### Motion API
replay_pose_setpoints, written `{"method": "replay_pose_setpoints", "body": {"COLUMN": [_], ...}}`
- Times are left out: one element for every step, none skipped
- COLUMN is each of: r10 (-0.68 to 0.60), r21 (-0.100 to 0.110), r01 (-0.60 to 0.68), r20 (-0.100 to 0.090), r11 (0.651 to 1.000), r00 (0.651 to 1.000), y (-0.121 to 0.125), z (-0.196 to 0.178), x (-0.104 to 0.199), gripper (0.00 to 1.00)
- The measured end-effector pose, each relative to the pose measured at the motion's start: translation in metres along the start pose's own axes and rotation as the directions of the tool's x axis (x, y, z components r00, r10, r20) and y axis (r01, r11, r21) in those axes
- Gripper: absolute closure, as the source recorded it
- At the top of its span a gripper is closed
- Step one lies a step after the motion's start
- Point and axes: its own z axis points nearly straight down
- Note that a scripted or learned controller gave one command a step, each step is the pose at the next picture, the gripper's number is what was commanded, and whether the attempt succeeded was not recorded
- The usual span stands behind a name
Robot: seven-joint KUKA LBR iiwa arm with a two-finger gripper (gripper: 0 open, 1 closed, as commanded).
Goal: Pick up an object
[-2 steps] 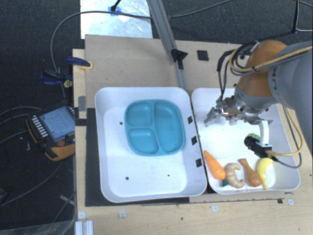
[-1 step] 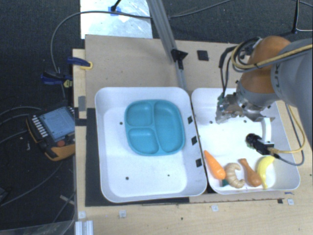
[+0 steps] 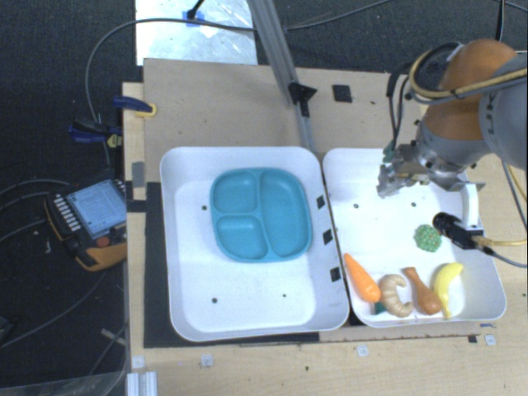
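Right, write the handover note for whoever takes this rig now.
End effector: over the upper part of the right white bin, nothing visibly held.
Items: orange toy carrot, beige shrimp, brown drumstick, yellow banana along the bin's near edge; green broccoli mid-bin.
Blue divided plate lies in the left bin.
Done: no pick yet.
Left: descend, grasp one object, lift.

1. The divided plate (image 3: 261, 215) is light blue.
2. Both bins (image 3: 188, 304) are white.
3. The carrot (image 3: 361, 277) is orange, the banana (image 3: 447, 285) yellow, the broccoli (image 3: 426, 238) green.
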Motion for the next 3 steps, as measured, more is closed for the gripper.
{"method": "replay_pose_setpoints", "body": {"r10": [-0.005,-0.012,-0.011], "r21": [-0.003,0.001,0.002], "r01": [0.005,0.012,0.011], "r20": [0.000,-0.003,-0.002], "r11": [1.000,1.000,1.000], "r00": [1.000,1.000,1.000], "y": [0.002,0.010,0.016], "z": [-0.054,-0.061,-0.054], "x": [0.000,0.061,0.104], "gripper": [1.00,1.00,1.00]}}
